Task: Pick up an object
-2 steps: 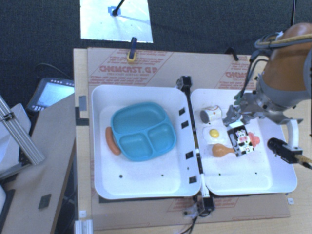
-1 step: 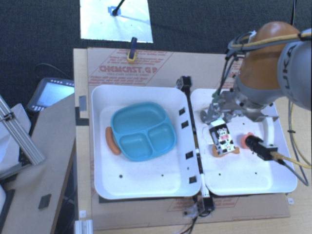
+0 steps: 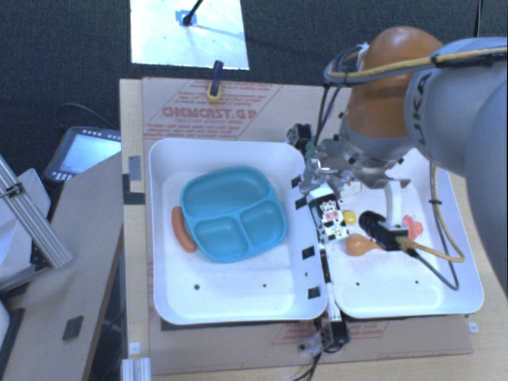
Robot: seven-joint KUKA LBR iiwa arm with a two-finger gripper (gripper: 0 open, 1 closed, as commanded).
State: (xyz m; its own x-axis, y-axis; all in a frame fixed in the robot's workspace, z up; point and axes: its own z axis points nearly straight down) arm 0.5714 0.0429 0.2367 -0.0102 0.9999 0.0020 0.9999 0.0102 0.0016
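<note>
1. Hanging over the seam between the two bins, the pincer (image 3: 321, 175) is at an angle where I cannot tell whether it is apart or together.
2. Just below it, the right bin (image 3: 444, 292) holds a small white spotted piece (image 3: 331, 215), with an orange pear-shaped toy (image 3: 359, 245) near.
3. The left bin (image 3: 238, 296) holds a blue divided plate (image 3: 234, 213), with an orange sausage (image 3: 182, 228) beside it.

robot lab: kuka arm (image 3: 456, 109), white bins (image 3: 238, 312)

Our grey arm (image 3: 468, 109) reaching in from the upper right of the frame, our orange band (image 3: 393, 74) above the wrist, our gripper (image 3: 320, 179) pointing down just right of centre
</note>
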